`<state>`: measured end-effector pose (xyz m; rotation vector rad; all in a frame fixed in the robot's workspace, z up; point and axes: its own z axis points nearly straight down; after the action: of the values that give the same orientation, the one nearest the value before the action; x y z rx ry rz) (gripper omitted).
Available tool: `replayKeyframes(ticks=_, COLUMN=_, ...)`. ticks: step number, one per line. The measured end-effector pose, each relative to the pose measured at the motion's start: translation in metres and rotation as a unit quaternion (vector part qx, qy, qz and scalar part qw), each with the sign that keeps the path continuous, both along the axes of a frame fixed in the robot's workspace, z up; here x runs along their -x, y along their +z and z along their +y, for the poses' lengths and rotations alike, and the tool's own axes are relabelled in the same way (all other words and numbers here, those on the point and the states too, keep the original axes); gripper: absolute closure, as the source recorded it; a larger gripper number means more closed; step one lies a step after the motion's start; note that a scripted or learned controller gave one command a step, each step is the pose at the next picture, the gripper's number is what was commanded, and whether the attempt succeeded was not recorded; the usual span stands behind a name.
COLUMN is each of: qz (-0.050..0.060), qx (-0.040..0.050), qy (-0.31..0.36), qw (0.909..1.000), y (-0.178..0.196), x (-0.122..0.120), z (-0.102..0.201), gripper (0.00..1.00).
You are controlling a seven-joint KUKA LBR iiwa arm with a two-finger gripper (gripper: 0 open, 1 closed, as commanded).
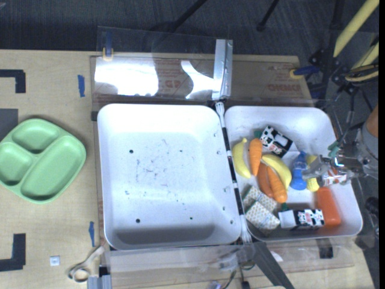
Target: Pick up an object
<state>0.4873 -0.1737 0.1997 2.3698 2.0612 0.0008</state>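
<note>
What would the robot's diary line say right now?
gripper: low over right bin | toys: piled there | left bin: no toys

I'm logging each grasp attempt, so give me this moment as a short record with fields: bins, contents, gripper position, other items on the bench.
left bin: white, shallow, faint scuff marks on its floor
right bin: white, holds a pile of toys
contents: two bananas, two carrots, orange bottle, two black-and-white cow-patterned boxes, blue piece
gripper: low over the right bin's right side, near the blue piece
grasp: cannot tell
bench extras: green divided plate left of the bins
</note>
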Motion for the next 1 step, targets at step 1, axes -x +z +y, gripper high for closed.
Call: replayKeyframes(ticks=1, qz=-0.007, qx=-0.0086, qy=-0.059, qw=0.9982, y=-0.1069, x=-0.0306, z=-0.0218, gripper=0.00)
